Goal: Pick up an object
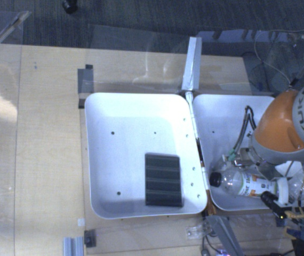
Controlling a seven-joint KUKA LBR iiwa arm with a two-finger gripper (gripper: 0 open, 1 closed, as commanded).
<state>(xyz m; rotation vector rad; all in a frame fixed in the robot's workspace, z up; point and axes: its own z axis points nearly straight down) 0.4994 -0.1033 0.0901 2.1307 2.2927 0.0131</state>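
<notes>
The arm (288, 124) sits nearest my camera, bulking over the right bin (216, 121) at the frame's right edge. Left bin (104, 143) next, holding a black ribbed block (163, 180) toward its lower middle. Then a clear bottle (242, 184) lying on its side, lower right, just under the wrist. The gripper (248, 161) is masked; I can't tell its state. I judge it's descending for a grasp; next it needs to close squarely across the bottle.
</notes>
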